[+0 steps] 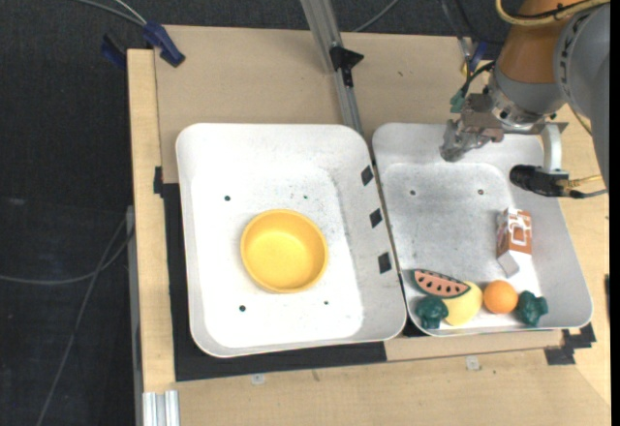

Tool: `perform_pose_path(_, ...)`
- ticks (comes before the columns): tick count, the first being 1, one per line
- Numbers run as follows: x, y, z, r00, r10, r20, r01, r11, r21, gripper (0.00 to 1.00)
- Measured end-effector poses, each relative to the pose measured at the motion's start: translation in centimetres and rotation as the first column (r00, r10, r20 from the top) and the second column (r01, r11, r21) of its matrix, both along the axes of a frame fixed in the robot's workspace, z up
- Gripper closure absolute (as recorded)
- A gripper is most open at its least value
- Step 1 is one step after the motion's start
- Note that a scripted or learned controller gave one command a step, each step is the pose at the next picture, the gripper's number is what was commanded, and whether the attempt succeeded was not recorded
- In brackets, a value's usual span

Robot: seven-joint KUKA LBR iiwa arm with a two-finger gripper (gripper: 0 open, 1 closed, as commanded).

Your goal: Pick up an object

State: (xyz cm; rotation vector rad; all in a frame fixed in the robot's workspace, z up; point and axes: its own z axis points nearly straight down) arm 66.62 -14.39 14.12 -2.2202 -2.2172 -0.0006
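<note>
Over the right bin's far edge: the gripper hangs above the back rim of the right bin, at the end of the grey arm with its orange band.
Gripper state: I cannot tell whether it is released or clenched; nothing can be made out in it.
Objects to pick: all lie in the right bin, toward its near edge and right side, well apart from the gripper.
Nearest candidate: a small orange-and-white carton, nearer the camera and to the gripper's right, its long axis running roughly far-to-near.
Near-edge cluster: a watermelon slice, a yellow piece touching a green piece, an orange and another green piece.
Left bin: holds a yellow bowl, farther off.
Judgement: the coming move likely needs travel toward the camera before descending.
</note>
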Motion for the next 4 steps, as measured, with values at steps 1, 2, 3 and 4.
perform_pose_path(1, -0.2, -0.5, 6.5, 1.0, 0.0, 0.01, 0.0, 1.0, -0.004, 1.0)
perform_pose_path(2, 0.7, -0.5, 13.2, 1.0, 0.003, 0.015, -0.003, 1.0, -0.004, 1.0)
perform_pose_path(3, 0.8, -0.4, 16.2, 1.0, 0.003, 0.009, -0.003, 1.0, -0.003, 1.0)
perform_pose_path(4, -1.9, 4.0, 16.3, 1.0, 0.006, -0.007, -0.006, 1.0, 0.003, 1.0)
